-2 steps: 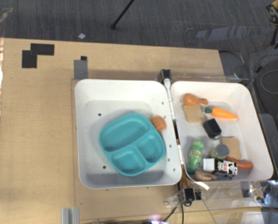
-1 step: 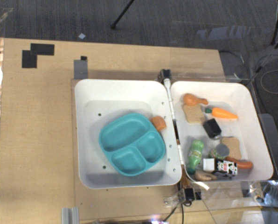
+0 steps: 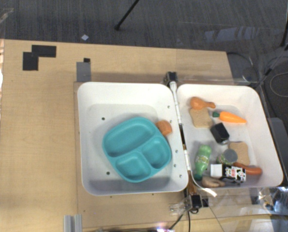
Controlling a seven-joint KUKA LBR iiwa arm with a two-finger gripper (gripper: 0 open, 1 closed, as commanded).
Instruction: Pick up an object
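The right bin (image 3: 252, 100) holds several small items: an orange drumstick-like piece (image 3: 201, 103), a tan slice of bread (image 3: 200, 117), a carrot (image 3: 231, 117), a black block (image 3: 220, 133), a green bottle (image 3: 202, 159), a grey disc on a tan slice (image 3: 230, 155), a small white and black box (image 3: 227, 172), a red sausage (image 3: 251, 169) and a tan piece (image 3: 211, 182). In the left bin (image 3: 95, 100) a teal divided plate (image 3: 136, 149) lies flat, with a small orange-brown bun (image 3: 164, 127) against its upper right rim.
The two bins meet at a central ridge (image 3: 179, 129). Black tape marks (image 3: 37, 56) lie on the wooden bench at the far left. Cables and a connector (image 3: 194, 203) sit below the bins at the front edge.
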